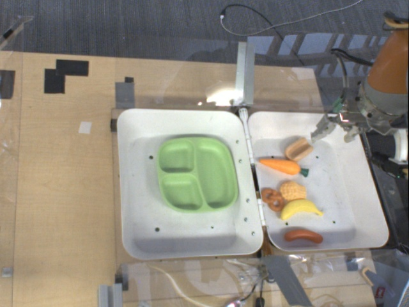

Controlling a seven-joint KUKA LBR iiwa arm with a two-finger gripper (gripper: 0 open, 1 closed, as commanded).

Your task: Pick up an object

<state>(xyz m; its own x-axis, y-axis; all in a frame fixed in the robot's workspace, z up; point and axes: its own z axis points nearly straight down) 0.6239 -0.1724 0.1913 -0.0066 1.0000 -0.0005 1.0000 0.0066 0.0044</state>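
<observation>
Wood bench (57, 190) w/ black tape marks, grey carpet behind, 2 white bins. Left bin (137, 235) has green tray (195, 173) w/ 3 compartments. Right bin (358, 197) holds bread roll (298, 149), carrot (279, 165), pretzel (273, 198), corn (293, 190), banana (300, 209), sausage (303, 236). Gripper (335, 128) at bin's top-right, fingers spread, nothing between; roll just left of it, apart.

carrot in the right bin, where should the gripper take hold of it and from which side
Grip the carrot across its thick orange middle, coming straight down from above. It lies flat and crosswise in the right bin, green tip toward the bin's centre, with bare floor on both long sides. The gripper hangs near the bin's far edge.
</observation>
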